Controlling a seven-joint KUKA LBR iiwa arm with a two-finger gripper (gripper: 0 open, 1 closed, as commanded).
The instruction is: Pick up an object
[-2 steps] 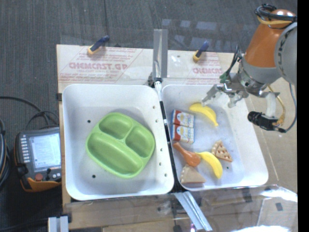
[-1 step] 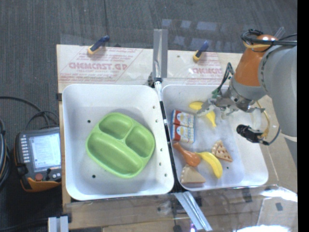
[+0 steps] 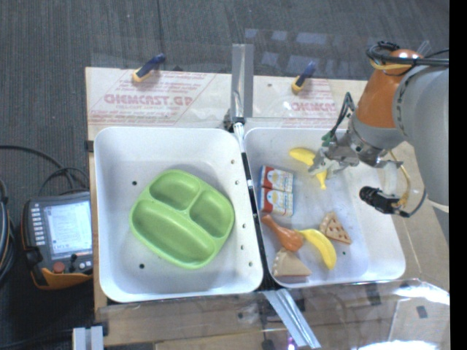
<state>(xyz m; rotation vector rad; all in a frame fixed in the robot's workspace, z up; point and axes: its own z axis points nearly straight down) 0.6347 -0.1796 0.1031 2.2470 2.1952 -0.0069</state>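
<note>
- Gripper (image 3: 326, 163) sits low in the right bin (image 3: 379, 265), at its far side; fingers spread open, nothing between them.
- Yellow banana (image 3: 301, 154) lies just left of the gripper, touching or nearly touching; cannot tell which.
- Same bin, nearer side: juice carton (image 3: 277, 192), chicken leg (image 3: 282, 233), 2nd banana (image 3: 322, 246), pizza slice (image 3: 335, 228), bread slice (image 3: 291, 266).
- Left bin (image 3: 117, 159) holds 1 green divided plate (image 3: 183, 216).
- Both bins rest on the worktop (image 3: 182, 97).

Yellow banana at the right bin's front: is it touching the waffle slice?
Touching. The camera view shows the banana lying against the lower left edge of the waffle slice, no white bin floor between them.
</note>
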